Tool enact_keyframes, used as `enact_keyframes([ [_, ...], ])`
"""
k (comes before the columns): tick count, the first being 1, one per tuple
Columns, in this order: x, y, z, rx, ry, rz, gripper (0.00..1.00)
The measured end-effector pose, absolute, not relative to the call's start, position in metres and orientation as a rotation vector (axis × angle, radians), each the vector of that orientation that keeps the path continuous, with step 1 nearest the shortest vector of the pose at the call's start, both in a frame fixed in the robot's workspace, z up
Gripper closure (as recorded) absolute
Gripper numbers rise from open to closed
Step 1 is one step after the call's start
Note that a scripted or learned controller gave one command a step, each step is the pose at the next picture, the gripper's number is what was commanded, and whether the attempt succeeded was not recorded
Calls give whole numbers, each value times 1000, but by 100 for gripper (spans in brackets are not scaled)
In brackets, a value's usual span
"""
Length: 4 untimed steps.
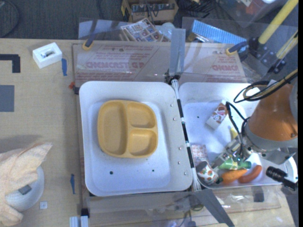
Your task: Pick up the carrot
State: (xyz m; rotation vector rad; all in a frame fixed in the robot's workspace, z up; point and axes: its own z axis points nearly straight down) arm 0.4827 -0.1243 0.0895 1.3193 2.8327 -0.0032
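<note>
A: Orange carrot, front edge of the right bin, lying flat near the front wall. Green top end points left, toward a small cup-like thing with a red-and-white pattern.

B: Anything touching it?

A: A reddish sausage-shaped toy sits just beside it on the right, looks like contact. Green piece right above the carrot, partly under the arm.

B: End effector?

A: End effector is low in the right bin, just above and left of the carrot. Metal parts and cables crowd it. Can't tell if it's open or closed, and nothing is visibly in its grip.

B: Arm?

A: Grey arm with the orange band comes in from the right and covers the bin's right part.

B: Other stuff in that bin?

A: Small white carton with red print up near the middle, tilted. A flat patterned packet by the left wall, close to the divider.

B: Left bin?

A: Left bin holds a yellow divided plate, three compartments, roughly centred, well apart from the carrot.

B: Desk?

A: Wooden desk. White small box at far left back, crumpled yellowish cloth at front left over a grey bowl-like object.
</note>
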Motion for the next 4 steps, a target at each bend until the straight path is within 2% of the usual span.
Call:
enact_keyframes([
  [1,544,-177,88,1718,2619,2,0],
  [2,481,-185,88,1524,2740,2,0],
  [3,482,-141,88,1730,2614,4,0],
  [4,482,-171,87,2208,2227,5,0],
])
